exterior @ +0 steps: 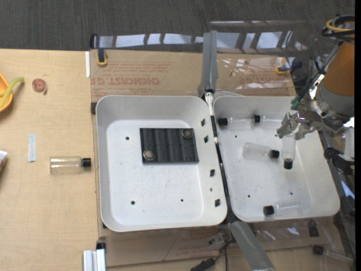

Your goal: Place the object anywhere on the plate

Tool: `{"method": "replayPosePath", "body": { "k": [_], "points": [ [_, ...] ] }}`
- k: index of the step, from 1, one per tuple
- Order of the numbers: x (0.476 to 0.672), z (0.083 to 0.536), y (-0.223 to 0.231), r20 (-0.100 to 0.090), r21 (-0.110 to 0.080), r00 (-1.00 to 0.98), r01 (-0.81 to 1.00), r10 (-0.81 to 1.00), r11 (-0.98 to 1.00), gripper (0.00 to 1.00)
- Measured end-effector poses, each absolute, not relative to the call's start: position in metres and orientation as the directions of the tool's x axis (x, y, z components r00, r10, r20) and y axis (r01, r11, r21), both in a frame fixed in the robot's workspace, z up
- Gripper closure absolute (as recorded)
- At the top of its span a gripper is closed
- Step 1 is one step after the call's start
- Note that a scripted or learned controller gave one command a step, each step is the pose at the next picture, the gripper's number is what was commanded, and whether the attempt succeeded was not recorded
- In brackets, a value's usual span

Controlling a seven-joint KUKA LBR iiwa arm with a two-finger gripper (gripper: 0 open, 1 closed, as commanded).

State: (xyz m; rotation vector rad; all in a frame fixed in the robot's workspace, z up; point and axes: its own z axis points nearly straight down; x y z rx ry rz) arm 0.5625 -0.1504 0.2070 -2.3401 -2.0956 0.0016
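Camera view, looking down at a slant: the gripper [289,133] hangs over the right bin [316,205], and a clear vial with a black cap [288,152] stands upright between its fingers, cap downward, just above the bin floor. Three more clear vials lie in that bin: one near the back wall [240,119], one just left of the held vial [259,151] and one by the front rim [280,209]. The dark ridged plate [169,145] sits in the left bin [113,208] (two small round pieces rest on it). Another vial [70,163] lies on the wooden bench [45,219], well apart.
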Motion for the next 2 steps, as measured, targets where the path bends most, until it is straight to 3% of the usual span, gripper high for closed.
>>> {"method": "replayPosePath", "body": {
  "k": [1, 2],
  "points": [
    [0.659, 0.279, -0.206, -0.003, 0.000, 0.118, 0.993, 0.993, -0.118, 1.00],
    [0.564, 0.261, -0.165, 0.000, -0.002, -0.237, 0.971, 0.971, 0.237, 1.00]
  ]
}}
